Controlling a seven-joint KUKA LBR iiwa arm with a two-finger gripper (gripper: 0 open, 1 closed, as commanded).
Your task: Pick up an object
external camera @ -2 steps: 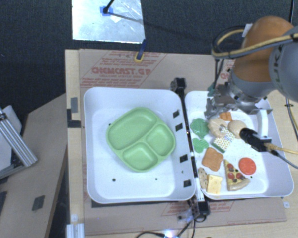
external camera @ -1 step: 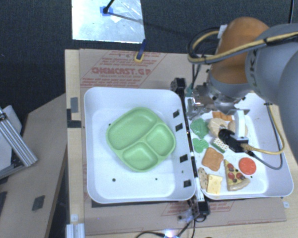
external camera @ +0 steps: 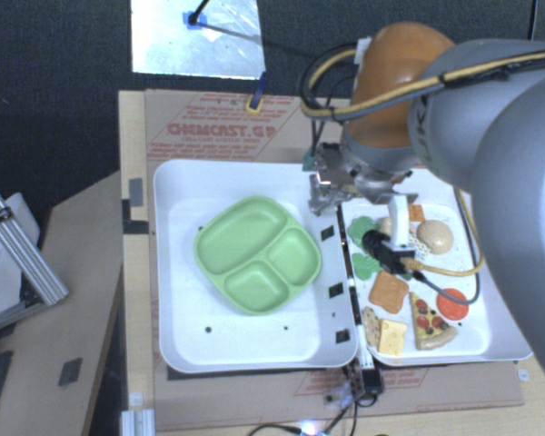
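Bench [external camera: 82, 243] bears two white bins [external camera: 177, 271] on cardboard [external camera: 209, 130].

So colour-wise: both bins are plain white, the left bin [external camera: 177, 243] and the right bin [external camera: 490, 330] alike. The divided plate [external camera: 257, 254] is a soft pastel green all over. Toy food is the bright part: the pizza slice [external camera: 430, 323] is tan with red dots, the tomato slice [external camera: 452, 303] is red-orange, the cracker [external camera: 388, 292] is orange-brown, the cheese [external camera: 391, 337] is pale yellow, the egg [external camera: 434, 237] is cream. Green leafy bits [external camera: 363, 264] too. The arm [external camera: 490, 116] is grey with an orange band [external camera: 395, 75]. The cardboard [external camera: 220, 131] is beige with red lettering.
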